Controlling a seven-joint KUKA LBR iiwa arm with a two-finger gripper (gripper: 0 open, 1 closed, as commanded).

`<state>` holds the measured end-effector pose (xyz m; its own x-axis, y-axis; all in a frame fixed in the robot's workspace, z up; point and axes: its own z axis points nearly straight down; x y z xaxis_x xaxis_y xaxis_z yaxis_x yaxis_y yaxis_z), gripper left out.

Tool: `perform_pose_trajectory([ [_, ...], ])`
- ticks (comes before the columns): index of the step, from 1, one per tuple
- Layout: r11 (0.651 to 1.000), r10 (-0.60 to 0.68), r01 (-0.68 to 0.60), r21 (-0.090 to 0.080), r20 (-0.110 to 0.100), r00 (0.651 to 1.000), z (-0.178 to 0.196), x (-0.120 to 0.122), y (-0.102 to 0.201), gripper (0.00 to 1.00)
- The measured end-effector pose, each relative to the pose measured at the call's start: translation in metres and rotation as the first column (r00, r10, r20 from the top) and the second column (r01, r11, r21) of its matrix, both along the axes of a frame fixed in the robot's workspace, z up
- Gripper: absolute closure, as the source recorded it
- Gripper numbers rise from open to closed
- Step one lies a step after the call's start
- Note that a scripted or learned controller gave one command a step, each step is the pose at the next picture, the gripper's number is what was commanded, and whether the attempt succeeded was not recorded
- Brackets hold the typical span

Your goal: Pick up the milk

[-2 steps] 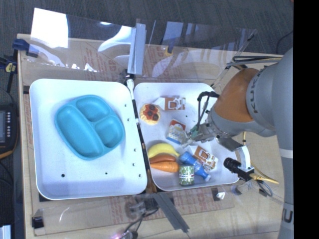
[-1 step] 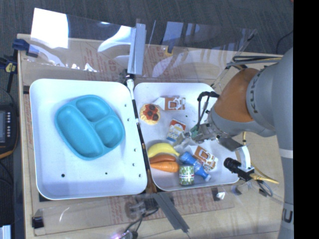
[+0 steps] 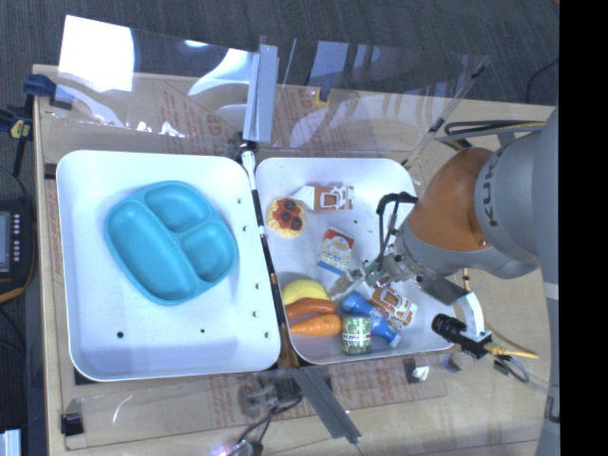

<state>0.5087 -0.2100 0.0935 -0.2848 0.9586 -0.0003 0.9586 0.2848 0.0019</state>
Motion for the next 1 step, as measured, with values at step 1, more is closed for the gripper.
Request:
perform_pose_trajectory([
  [1,1.000,0.005,-0.005,0.000,-0.001,1.000,0.0094,0.0007,0.0003,1.00],
])
